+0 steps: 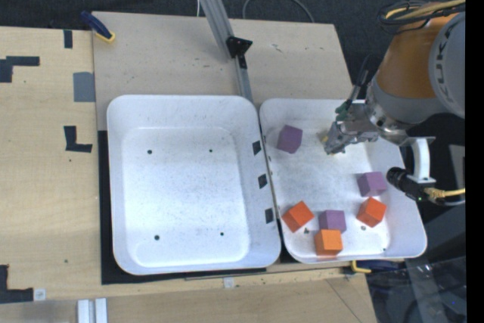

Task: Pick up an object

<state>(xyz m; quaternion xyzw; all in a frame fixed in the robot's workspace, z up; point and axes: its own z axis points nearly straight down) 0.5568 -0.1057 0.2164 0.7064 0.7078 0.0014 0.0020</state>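
The right bin (302,113) holds three purple cubes and three orange cubes. One purple cube (289,138) lies near its upper left, another (371,183) at the right, a third (332,221) near the front. Orange cubes sit at the front left (298,215), front middle (328,241) and right (370,211). My gripper (336,144) hangs over the upper middle of the right bin, to the right of the upper purple cube and apart from it. Nothing shows between its fingers.
The left bin (121,163) sits beside the right one, with black clips (262,180) on the shared edge. A slanted metal pole (215,4) crosses the bench behind the bins. The arm's orange band (412,64) and cables (412,181) overhang the right bin's right side.
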